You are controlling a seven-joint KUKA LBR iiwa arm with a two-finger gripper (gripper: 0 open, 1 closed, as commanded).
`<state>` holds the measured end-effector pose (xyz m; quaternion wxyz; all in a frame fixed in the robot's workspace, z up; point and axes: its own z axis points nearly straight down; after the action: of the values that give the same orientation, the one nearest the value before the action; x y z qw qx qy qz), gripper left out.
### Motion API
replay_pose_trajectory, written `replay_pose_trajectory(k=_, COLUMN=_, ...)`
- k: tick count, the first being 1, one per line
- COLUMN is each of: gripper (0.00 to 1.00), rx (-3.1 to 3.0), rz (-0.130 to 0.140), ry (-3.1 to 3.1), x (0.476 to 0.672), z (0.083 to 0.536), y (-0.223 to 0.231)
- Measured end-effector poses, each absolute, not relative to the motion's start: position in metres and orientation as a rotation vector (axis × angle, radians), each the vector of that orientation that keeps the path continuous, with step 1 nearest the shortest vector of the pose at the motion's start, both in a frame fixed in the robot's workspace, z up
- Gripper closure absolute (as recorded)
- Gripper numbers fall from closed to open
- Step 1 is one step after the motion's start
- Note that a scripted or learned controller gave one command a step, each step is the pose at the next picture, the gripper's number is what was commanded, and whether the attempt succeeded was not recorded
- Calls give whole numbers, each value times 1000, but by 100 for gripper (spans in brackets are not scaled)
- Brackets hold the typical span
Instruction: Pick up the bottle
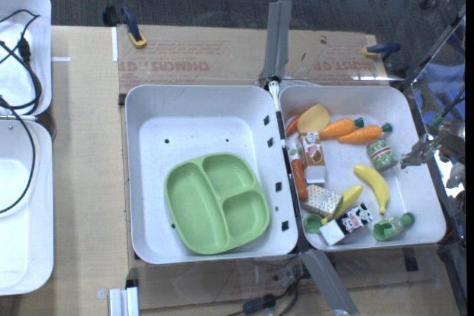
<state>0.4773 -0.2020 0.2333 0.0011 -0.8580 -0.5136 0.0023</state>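
Note:
The bottle is small and green and lies on its side in the front right corner of the right bin, close to a cow-patterned carton. My gripper shows as a grey metal piece at the bin's right wall, above and behind the bottle, with a clear gap between them. It is small and partly cut off at the view's edge. Nothing is seen held in it.
The right bin also holds two carrots, a banana, a green can, several cartons and a sausage. A green divided plate lies in the left bin.

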Motion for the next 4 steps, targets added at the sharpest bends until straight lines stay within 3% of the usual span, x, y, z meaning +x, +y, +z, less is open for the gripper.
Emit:
replay_pose_trajectory(k=1, gripper=100, rx=-2690, rz=13, ry=-1616, x=478, z=241, y=-202)
replay_pose_trajectory(k=2, gripper=0, rx=-2690, rz=13, ry=-1616, x=478, z=241, y=-202)
replay_pose_trajectory(k=3, gripper=0, rx=-2769, rz=5, ry=-1478, x=476, z=90, y=-154)
replay_pose_trajectory(k=4, gripper=0, rx=-2765, rz=5, ry=-1488, x=477, z=145, y=-170)
